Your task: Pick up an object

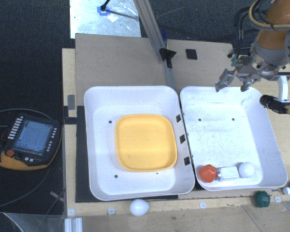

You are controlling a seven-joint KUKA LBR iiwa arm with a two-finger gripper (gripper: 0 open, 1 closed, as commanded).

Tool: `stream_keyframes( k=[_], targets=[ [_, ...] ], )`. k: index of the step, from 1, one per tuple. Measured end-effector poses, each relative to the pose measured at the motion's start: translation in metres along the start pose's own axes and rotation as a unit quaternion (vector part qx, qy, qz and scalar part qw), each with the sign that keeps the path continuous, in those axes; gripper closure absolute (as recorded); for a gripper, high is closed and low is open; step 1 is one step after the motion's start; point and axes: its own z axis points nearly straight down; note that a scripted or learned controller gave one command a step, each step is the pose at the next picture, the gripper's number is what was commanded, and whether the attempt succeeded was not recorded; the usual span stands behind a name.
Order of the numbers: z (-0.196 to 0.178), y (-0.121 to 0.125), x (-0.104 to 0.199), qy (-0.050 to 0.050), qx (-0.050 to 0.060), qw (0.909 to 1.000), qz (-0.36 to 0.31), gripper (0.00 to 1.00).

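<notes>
My gripper hangs over the far edge of the right bin, its two fingers spread apart with nothing between them. At the near edge of that bin lie a small red-orange ball, a white block and a white ball, side by side in a row. A square yellow plate rests in the middle of the left bin. The gripper is well away from all of these objects.
A white egg-shaped object and a dark green ball lie on the bench in front of the bins. A teach pendant sits at the left. A slanted metal rod crosses the back of the bench.
</notes>
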Motion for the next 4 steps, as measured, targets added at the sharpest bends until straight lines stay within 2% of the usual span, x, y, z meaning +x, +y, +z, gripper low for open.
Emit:
stream_keyframes(
  k=[1,2,3,4],
  targets=[
    [0.061,0.001,-0.004,0.000,0.002,1.0000,0.000,0.00],
    [0.108,-0.007,-0.008,0.000,0.002,1.0000,0.001,0.00],
    [0.134,-0.007,-0.008,0.000,0.001,1.0000,0.000,0.00],
    [0.121,-0.006,-0.008,0.000,-0.001,1.0000,0.000,1.00]
  ],
)
